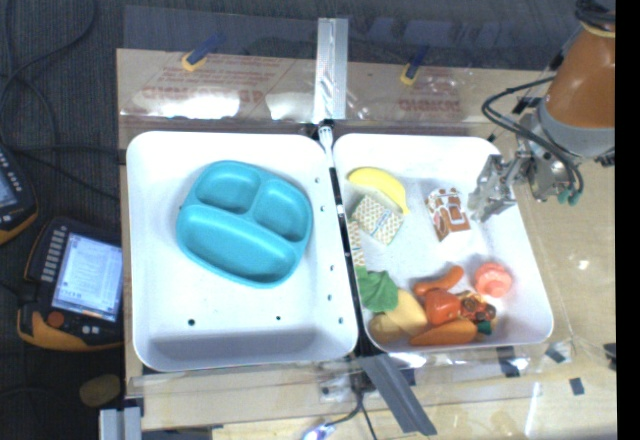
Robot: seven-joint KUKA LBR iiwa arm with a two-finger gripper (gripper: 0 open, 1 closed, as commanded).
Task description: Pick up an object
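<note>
**Grey jaws hang over the right bin's edge**

Metal jaws (492, 190) hang above the right rim of the right bin (440, 150), close to a small red and white box (448, 211); whether they are released or clenched I cannot tell, and nothing is seen between them. The arm (585, 78), with its orange band, comes in from the right. The box lies in the upper middle of this bin, with a yellow piece (378, 186), a checked block (377, 218) and orange toy food (440, 308) nearby. The left bin (150, 228) holds a blue divided tray (246, 220). Both bins sit on a pale counter (575, 268); a handheld screen (70, 278) lies at left.
</note>
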